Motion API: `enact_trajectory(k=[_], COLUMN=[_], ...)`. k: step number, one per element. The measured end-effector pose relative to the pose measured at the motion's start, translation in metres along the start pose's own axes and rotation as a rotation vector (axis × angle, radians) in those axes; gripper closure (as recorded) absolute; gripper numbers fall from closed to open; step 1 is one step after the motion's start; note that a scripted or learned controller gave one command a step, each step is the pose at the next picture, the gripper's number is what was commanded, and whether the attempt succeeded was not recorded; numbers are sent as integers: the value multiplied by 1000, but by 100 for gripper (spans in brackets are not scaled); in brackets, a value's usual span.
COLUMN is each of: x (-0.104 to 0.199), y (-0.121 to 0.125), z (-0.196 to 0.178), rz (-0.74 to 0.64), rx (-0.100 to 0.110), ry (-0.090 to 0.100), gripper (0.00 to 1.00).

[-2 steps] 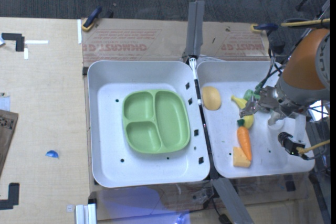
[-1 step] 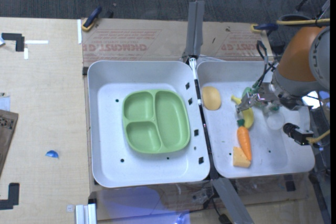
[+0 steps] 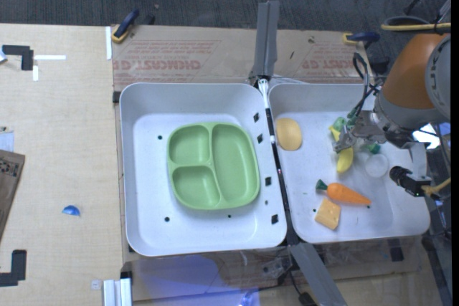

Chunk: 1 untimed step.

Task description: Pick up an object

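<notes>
My gripper (image 3: 353, 134) hangs low over the back middle of the right bin (image 3: 409, 226). Right under its tip lies a small yellow banana-like piece (image 3: 345, 160), and a yellow-green item (image 3: 336, 130) touches its left side. Whether either is gripped is hidden by the gripper body. An orange carrot (image 3: 347, 193) lies toward the front of that bin, with a yellow cheese wedge (image 3: 328, 214) just in front of it. A tan rounded piece (image 3: 289, 133) rests by the bin's left wall. A pale translucent round item (image 3: 375, 167) sits to the right of the banana piece.
The left bin (image 3: 143, 154) holds a green three-compartment plate (image 3: 214, 165). A grey divider post (image 3: 267, 39) rises behind the seam between the bins. The arm's orange band (image 3: 416, 72) stands over the right bin's back right corner.
</notes>
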State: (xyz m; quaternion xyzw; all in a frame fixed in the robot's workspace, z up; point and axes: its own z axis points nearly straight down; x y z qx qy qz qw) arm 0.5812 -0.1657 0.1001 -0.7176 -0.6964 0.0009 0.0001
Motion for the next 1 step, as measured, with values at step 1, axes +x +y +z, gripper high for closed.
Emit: enact_trajectory(k=[1], x=[48], y=[26], z=[-124], rz=[249], rx=[1], ry=[-1], gripper=[100])
